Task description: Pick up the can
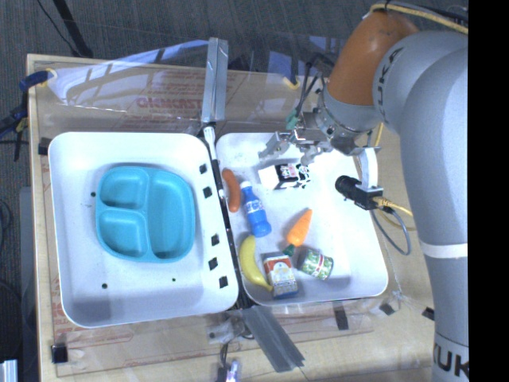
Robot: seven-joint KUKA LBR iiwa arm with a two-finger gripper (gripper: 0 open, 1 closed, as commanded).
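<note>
Jaws unreadable on gripper, high above right bin, can well apart.

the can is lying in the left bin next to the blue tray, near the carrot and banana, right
Not quite. The camera view shows the can lying in the right bin, not the left one. It is near the carrot and the banana, as you say. The blue tray sits alone in the left bin.
</note>
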